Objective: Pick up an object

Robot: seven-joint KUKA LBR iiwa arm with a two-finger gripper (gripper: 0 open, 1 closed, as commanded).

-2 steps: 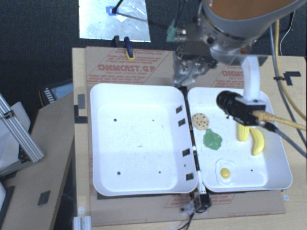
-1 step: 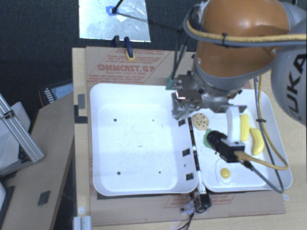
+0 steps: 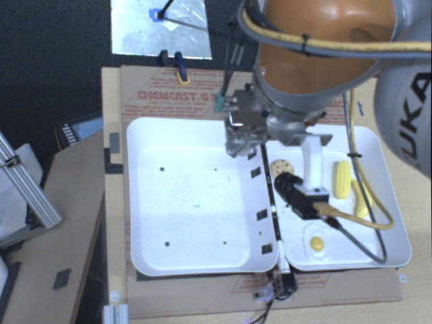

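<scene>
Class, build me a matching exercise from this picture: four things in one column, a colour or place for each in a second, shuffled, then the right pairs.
Things
1. corn cob
2. fried egg
3. left bin
4. blue clamp

Matches
A. on the cardboard behind the bins
B. white with a yellow middle, near the right bin's front
C. yellow, upright along the right bin's right side
D. white with small dark specks

Pairs: 1-C, 2-B, 3-D, 4-A

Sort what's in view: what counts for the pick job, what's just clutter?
Job:
- gripper, above the bins' shared edge
- corn cob, right bin
- fried egg toy, right bin
- round brown piece, right bin

Lying about:
- foil sheet behind the bench
- yellow clamp
- cardboard under the bins
</scene>
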